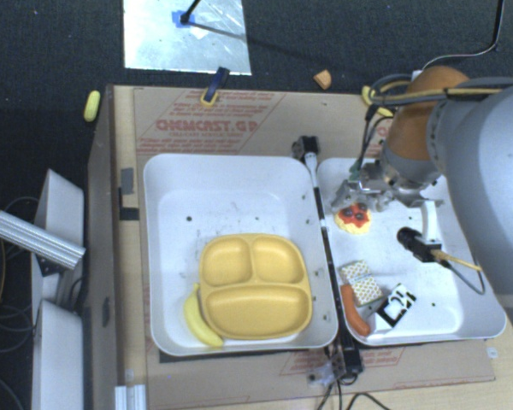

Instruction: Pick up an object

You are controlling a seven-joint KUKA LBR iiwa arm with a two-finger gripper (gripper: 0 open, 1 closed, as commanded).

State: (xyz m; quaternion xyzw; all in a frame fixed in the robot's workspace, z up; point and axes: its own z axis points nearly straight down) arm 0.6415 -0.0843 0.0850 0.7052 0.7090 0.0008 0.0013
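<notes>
My gripper (356, 196) hangs over the back left part of the right bin (462, 314). Just below its tip lies a small yellow piece with red spots (355, 219), touching or nearly touching the tip. Nearer the front of the same bin are an orange sausage (355, 309), a brown and white checkered piece (362, 282) and a black and white block (398, 304). The grey arm (479, 152) covers the bin's back right part.
The left bin (167, 229) holds a yellow divided plate (255, 284) with a banana (197, 319) tucked against its front left edge. A thin wall (322, 229) separates the two bins, close to my gripper's left.
</notes>
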